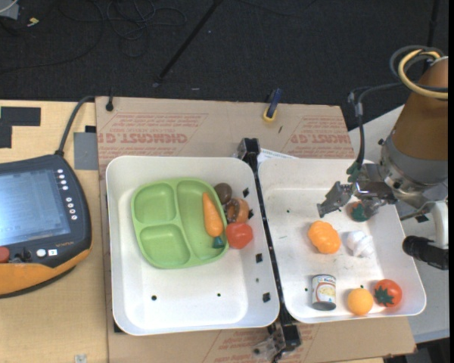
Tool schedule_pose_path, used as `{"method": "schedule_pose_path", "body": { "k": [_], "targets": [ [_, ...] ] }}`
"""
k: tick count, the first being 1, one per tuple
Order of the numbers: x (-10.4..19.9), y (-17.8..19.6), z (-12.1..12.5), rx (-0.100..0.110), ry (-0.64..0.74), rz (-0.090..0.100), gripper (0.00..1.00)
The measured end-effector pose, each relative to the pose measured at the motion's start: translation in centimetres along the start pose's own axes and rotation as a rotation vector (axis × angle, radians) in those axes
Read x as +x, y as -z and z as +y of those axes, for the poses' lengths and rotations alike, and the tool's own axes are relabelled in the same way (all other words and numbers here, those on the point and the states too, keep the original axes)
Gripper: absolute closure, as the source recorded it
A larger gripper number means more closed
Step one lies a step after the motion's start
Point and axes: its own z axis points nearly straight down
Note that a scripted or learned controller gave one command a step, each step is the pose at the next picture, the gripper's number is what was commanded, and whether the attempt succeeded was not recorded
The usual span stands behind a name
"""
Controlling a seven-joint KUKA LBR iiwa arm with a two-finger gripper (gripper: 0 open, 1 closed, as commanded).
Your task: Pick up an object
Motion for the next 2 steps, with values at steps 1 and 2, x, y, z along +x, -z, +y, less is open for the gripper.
{"method": "schedule_pose_path", "body": {
  "k": [1,2],
  "targets": [
    [-1.9,-15.2,1.3,0.006,-0.001,0.000,0.00],
    [1.8,-18.4,1.6,0.002,0.000,0.001,0.00]
  ]
}}
